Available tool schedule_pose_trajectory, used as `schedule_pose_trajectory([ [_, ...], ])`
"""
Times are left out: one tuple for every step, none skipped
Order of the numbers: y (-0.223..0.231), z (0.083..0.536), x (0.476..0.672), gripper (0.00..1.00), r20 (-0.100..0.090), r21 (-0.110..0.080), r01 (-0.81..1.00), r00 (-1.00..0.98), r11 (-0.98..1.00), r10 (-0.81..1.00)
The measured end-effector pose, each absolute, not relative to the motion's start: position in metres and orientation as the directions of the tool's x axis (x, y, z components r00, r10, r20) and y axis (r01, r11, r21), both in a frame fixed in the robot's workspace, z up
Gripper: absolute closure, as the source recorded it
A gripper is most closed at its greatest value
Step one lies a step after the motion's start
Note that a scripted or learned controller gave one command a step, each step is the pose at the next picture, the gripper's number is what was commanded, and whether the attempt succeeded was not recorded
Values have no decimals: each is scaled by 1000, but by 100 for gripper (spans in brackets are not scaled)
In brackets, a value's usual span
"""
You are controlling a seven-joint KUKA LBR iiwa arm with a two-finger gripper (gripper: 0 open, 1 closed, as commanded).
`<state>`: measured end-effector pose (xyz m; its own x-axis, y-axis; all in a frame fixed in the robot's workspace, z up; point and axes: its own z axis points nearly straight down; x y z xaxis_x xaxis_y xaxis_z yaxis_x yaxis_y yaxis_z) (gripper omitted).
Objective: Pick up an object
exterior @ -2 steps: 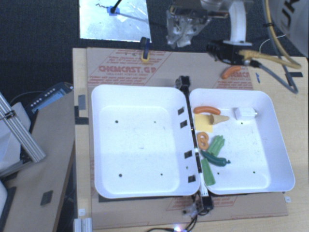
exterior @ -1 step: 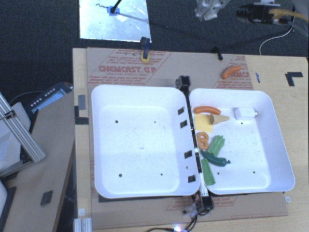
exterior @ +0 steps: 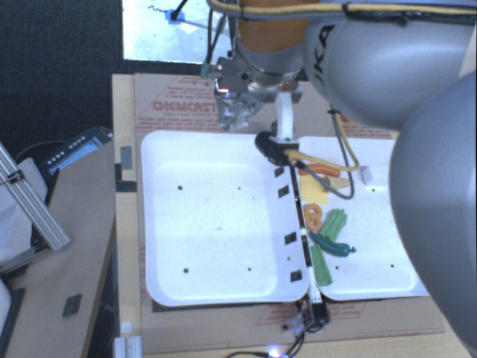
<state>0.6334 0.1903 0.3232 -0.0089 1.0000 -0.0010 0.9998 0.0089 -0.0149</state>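
The right bin (exterior: pixel 373 274) holds several small objects near its left wall: an orange ring-shaped piece (exterior: pixel 313 216), a light green bundle (exterior: pixel 334 222), a dark teal curved piece (exterior: pixel 332 246), a green stick (exterior: pixel 321 266), a yellow flat piece (exterior: pixel 314 192) and an orange stick (exterior: pixel 325 170). My gripper (exterior: pixel 240 115) hangs below the orange-banded wrist, over the back rim of the left bin (exterior: pixel 216 222) and up and left of those objects. Nothing shows in its grasp. A white and black part (exterior: pixel 279 136) reaches down beside it to the divider between the bins.
The big grey arm covers the view's upper right and much of the right bin. A small white block (exterior: pixel 365 174) and a grey cable loop (exterior: pixel 344 185) lie at the right bin's back. A cardboard sheet (exterior: pixel 171 103) lies under both bins.
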Motion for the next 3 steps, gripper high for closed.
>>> schedule_pose_trajectory([
  [238, 433, 620, 100, 7, 12, 1000, -10, 10, 1000],
  [233, 462, 670, 100, 2, 8, 1000, -1, 1, 1000],
  [174, 459, 669, 100, -1, 1, 1000, 4, -4, 1000],
])
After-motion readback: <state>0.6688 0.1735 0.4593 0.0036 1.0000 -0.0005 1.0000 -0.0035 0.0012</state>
